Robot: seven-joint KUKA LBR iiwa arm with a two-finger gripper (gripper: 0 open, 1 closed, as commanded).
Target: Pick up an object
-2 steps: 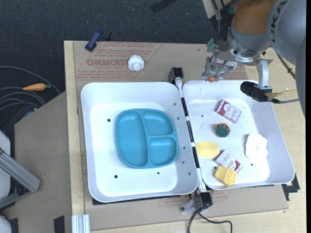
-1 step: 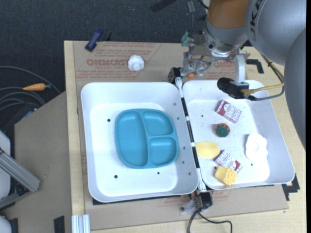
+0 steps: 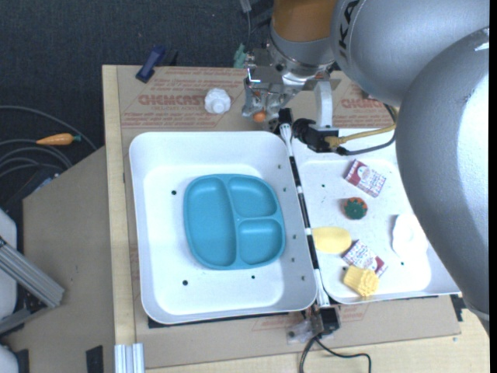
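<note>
Objects for picking lie in the right bin (image 3: 404, 282): a red-and-white packet (image 3: 365, 178) near the upper side, a small round red-and-green item (image 3: 356, 207) below it, a pale yellow oval piece (image 3: 331, 239) against the left wall, a second red-and-white packet (image 3: 363, 256) just beside it, and a yellow ridged block (image 3: 361, 280) near the lower rim. A white item (image 3: 404, 234) sits at the right, partly covered by the arm.

The left bin (image 3: 151, 208) holds a blue three-compartment tray (image 3: 233, 221), flat and roughly centred. Both bins rest side by side, touching, on a cardboard-coloured tabletop (image 3: 124, 123) printed with red lettering. On the tabletop above the left bin lie a white crumpled item (image 3: 218, 100) and a dark blue object (image 3: 151, 64) at the corner. Dark carpeted floor surrounds the bench; an orange carrot-shaped item (image 3: 56, 139) and grey cables lie on it at left.

The end effector (image 3: 268, 103) sits above the upper edge of the bins, near the seam between them, over the tabletop. Whether it is apart or together cannot be told: the parts blur into clutter. A small orange thing (image 3: 258, 116) shows at it; contact is unclear. The grey arm (image 3: 435, 92) cuts off the right bin's right side
</note>
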